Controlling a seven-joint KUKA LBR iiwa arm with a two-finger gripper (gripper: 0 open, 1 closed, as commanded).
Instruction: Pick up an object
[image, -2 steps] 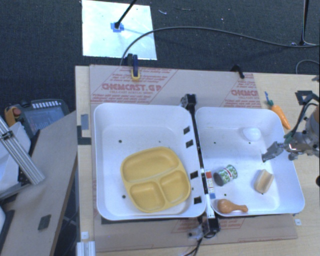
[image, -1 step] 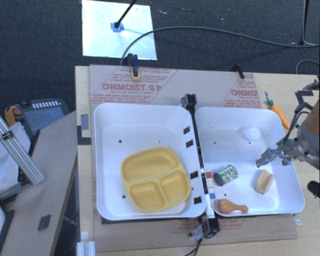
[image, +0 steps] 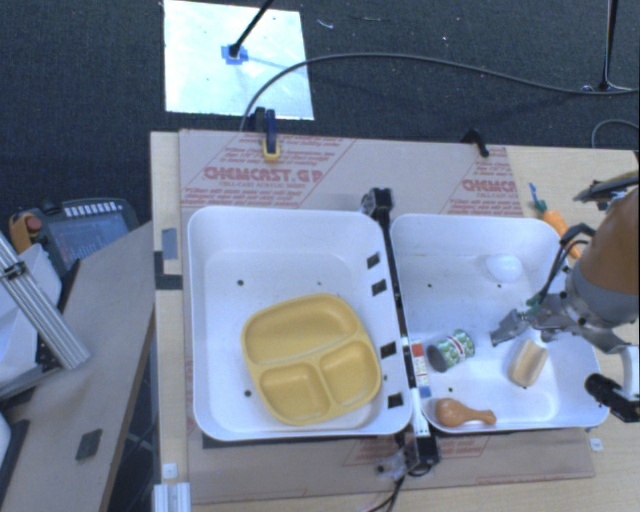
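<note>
My gripper (image: 524, 330) hangs over the right bin (image: 440, 240), reaching in from the right, and looks open with nothing between its fingers. Just below it lies a beige bread-like piece (image: 527, 364), close to the fingertips. A small green-labelled can (image: 452, 350) lies on its side to the left of the gripper. A tan drumstick-shaped toy (image: 462, 412) rests near the bin's front wall. A white egg-shaped object (image: 503, 266) sits farther back in the same bin.
The left bin (image: 220, 260) holds a yellow divided tray (image: 312, 356). A black divider strip (image: 392, 300) runs between the bins. Cables cross the floor behind the bench, and a grey side table (image: 80, 350) stands at the left.
</note>
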